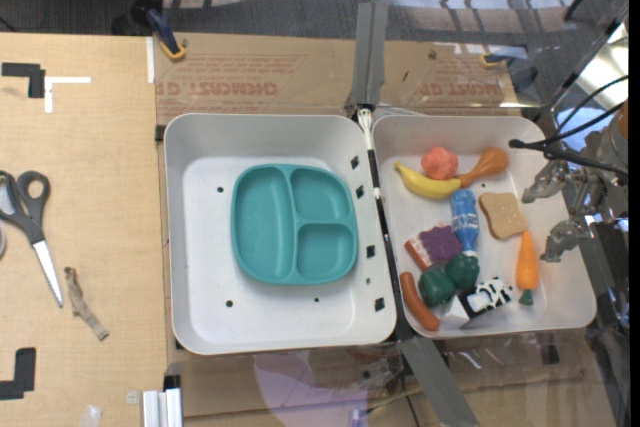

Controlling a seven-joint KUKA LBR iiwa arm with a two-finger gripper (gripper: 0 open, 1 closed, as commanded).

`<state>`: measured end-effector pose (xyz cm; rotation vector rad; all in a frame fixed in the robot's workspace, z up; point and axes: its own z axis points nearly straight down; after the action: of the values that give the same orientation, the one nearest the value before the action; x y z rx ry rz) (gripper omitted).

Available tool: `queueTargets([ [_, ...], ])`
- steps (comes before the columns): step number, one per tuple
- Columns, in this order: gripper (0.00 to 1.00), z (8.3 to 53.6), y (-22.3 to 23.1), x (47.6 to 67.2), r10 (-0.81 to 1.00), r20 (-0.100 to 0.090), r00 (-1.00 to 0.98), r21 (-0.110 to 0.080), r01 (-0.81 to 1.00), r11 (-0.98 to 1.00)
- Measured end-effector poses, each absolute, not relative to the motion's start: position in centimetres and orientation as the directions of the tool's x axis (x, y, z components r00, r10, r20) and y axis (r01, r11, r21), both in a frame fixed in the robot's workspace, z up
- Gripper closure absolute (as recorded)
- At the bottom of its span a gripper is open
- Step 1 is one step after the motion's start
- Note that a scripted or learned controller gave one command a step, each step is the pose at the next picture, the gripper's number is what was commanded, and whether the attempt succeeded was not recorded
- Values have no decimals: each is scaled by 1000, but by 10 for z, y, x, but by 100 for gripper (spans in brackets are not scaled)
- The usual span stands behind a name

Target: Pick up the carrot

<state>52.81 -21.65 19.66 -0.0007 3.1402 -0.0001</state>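
Camera view puts the carrot [527, 265] near the right wall of the right bin [575, 315], lying on the bin floor just below the bread slice [502, 214] and right of the black-and-white block [487, 297]. At the bin's right edge, the gripper [556, 215] hangs just beside the carrot without touching it, its two fingers spread apart with nothing between them. A teal divided plate [295, 224] sits in the left bin [190, 215].
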Motion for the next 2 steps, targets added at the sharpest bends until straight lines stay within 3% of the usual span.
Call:
queueTargets([
  [1,0,92,-221,506,189,-2,-982,0,189,982],
  [2,100,102,-219,508,184,-5,-983,-1,184,983],
])
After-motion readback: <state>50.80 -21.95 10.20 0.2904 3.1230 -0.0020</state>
